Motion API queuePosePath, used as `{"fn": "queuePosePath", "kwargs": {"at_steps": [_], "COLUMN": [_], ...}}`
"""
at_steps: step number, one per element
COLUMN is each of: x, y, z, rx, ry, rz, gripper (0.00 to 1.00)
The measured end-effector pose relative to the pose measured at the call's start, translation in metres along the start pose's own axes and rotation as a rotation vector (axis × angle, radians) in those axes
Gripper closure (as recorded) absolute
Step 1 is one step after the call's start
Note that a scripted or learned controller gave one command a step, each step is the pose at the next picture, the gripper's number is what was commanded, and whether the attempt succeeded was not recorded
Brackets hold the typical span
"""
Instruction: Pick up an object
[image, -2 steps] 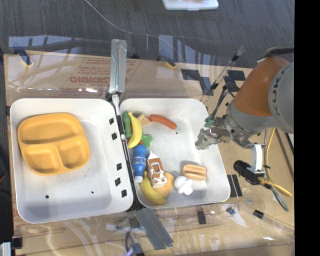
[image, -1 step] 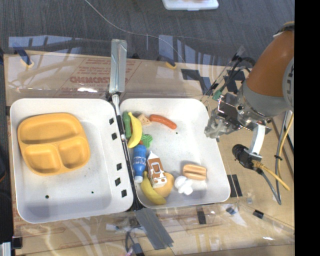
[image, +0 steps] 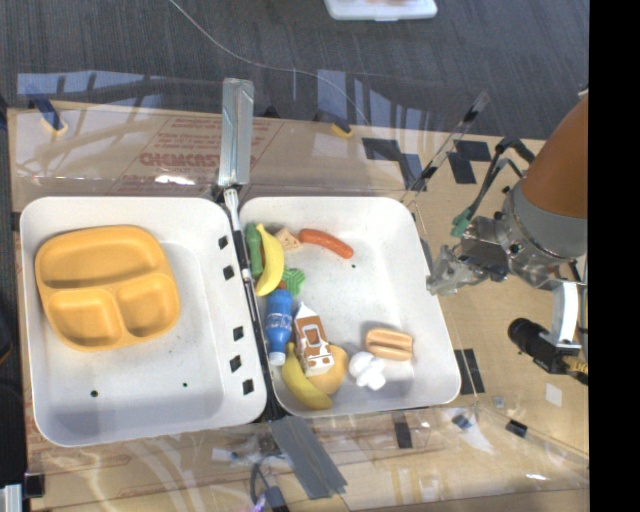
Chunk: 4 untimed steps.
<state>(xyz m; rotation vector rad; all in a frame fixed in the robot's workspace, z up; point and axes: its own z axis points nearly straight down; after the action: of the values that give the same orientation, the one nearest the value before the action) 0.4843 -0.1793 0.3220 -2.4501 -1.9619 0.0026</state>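
The tool (image: 447, 276) hangs just outside the right rim of the right bin (image: 425, 300), over the bare desk (image: 500, 400); its dark fingers point left and down toward that rim, but they blur into the metal around them, so I cannot tell whether they stand wide or narrow; nothing shows between them. Behind it the grey arm (image: 545, 235) rises to the right, with its orange band (image: 562, 165) above the wrist.

Nearest the tool, inside the right bin, a small hot dog in a bun (image: 389, 344) lies toward the lower right part of the floor; just beside it on the left sits a white lumpy piece (image: 368, 372), perhaps a toy garlic or mushroom. Left of that, a little orange-and-white truck (image: 312, 343) rests against a banana (image: 303, 387) that curves along the lower left corner; a blue bottle with a white cap (image: 278, 323) lies just beside them along the left wall. Higher up that wall, a second banana (image: 268, 262) lies touching a green thing (image: 256, 252); a small green leafy piece (image: 293, 279) sits by its lower end; a tan block (image: 289, 239) lies at its top. A red sausage (image: 326, 243) lies apart near the upper wall.

The left bin (image: 130, 400) holds a yellow divided plate (image: 106, 285) in its upper left part.
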Motion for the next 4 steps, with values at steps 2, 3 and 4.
{"fn": "queuePosePath", "kwargs": {"at_steps": [2, 3, 4], "x": [0.017, 0.020, -0.003], "y": [-0.003, 0.041, 0.077], "z": [0.101, 0.076, 0.060], "rx": [-0.002, -0.002, -0.003], "ry": [-0.001, -0.001, -0.001], "rz": [-0.293, -0.116, -0.072], "gripper": [1.00, 1.00, 1.00]}}
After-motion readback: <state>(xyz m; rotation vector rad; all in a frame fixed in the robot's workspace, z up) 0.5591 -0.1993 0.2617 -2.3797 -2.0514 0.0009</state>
